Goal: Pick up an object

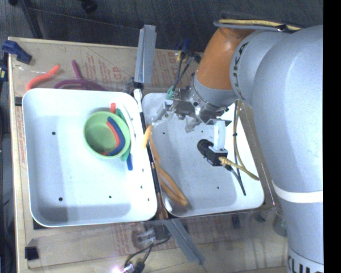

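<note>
Dark carpet frames a pale bench (102, 56) that carries everything, and the grey arm (290, 124) bulks in from the right, its orange band bent down over the far end of the right bin (216, 193). Beside it, the left bin (68, 192) holds a green bowl (105, 134) near its far right side, with red, blue and green strips lying in and around it. In the right bin a long brown stick (171, 187) lies along the left wall, and a short yellow piece (147, 135) rests at the rim between the two bins. The pincer (190, 111) hangs over the right bin's far left corner; I cannot tell whether it is open or closed, and nothing is seen in it. This looks like the approach, with no grasp yet made. The stick seems the nearest candidate, and taking it would call for moving towards the left wall and lowering squarely across its narrow width.
</note>
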`<action>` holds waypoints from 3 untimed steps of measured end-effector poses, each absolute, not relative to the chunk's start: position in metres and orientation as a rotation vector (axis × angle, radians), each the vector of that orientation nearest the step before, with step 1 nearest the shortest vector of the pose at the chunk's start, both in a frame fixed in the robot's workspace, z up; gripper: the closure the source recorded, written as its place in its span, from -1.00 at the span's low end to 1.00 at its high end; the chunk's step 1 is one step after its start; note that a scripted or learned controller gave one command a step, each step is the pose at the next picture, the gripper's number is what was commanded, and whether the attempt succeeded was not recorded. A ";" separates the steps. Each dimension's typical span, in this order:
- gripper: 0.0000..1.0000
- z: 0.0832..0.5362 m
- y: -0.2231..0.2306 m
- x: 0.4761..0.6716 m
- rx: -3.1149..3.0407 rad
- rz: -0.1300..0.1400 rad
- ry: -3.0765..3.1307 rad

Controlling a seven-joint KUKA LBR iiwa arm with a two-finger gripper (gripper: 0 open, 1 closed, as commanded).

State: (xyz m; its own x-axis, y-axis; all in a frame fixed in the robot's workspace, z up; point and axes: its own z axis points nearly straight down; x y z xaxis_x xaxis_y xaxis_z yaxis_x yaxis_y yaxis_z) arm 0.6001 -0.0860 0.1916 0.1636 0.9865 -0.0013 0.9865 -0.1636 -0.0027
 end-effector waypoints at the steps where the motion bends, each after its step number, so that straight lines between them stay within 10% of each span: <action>1: -1.00 0.091 -0.126 0.585 -2.309 0.010 -2.131; 2: -1.00 0.137 -0.184 0.607 -2.438 0.003 -1.978; 3: -1.00 0.091 -0.161 0.605 -2.335 0.003 -2.096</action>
